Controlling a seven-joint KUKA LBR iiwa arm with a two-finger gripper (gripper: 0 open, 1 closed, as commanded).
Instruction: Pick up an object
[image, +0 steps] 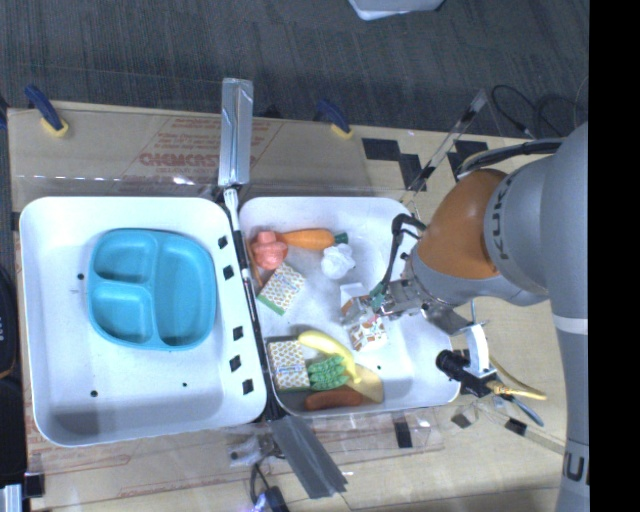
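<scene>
Arm: the grey arm with the orange band (462, 232) reaches in from the right of the frame over the right white bin (375, 212).
Pincer: the pincer (372, 312) sits low in the middle of the right bin, at a small patterned packet (367, 331); whether it is released or clenched, I cannot tell.
Right bin, upper part: an orange carrot (308, 239) beside a pink rounded toy (266, 249), a crumpled white lump (338, 262), and a yellow-green printed box (281, 289) below the pink toy.
Right bin, lower part: a yellow banana (322, 344), a green ridged piece (329, 373), a second printed box (289, 364), a red-brown sausage shape (335, 399), all close together.
Left bin: the left white bin (60, 395) holds a blue divided plastic tray (153, 286), centre left of the frame.
Table: the brown table (120, 140) shows at the top behind both bins.
</scene>
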